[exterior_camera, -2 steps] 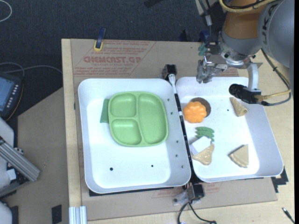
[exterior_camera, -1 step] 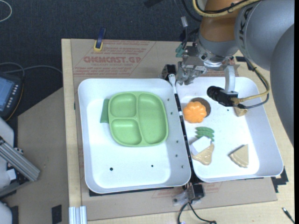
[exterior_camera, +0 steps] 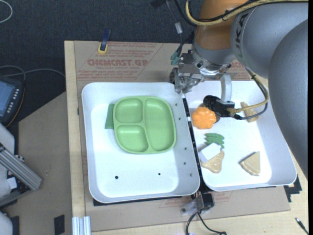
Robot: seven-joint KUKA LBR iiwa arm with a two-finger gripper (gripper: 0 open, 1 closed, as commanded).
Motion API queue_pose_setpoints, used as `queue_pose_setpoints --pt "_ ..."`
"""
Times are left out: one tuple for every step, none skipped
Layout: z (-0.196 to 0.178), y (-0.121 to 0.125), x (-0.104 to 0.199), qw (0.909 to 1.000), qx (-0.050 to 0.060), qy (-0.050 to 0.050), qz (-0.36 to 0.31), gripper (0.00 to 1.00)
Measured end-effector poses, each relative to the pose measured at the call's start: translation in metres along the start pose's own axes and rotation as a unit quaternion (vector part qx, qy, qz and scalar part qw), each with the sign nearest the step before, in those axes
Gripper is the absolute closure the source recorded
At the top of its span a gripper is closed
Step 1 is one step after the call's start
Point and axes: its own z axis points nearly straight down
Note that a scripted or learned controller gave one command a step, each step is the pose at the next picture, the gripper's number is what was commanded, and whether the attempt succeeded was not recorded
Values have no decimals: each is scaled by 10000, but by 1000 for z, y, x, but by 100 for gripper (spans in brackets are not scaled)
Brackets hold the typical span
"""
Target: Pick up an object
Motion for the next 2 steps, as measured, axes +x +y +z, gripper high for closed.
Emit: queue_pose_setpoints --pt "-14 -7 4 10000 -23 -2 13 100" --pt "-4 -8 13 10000 -2 -5 15 100"
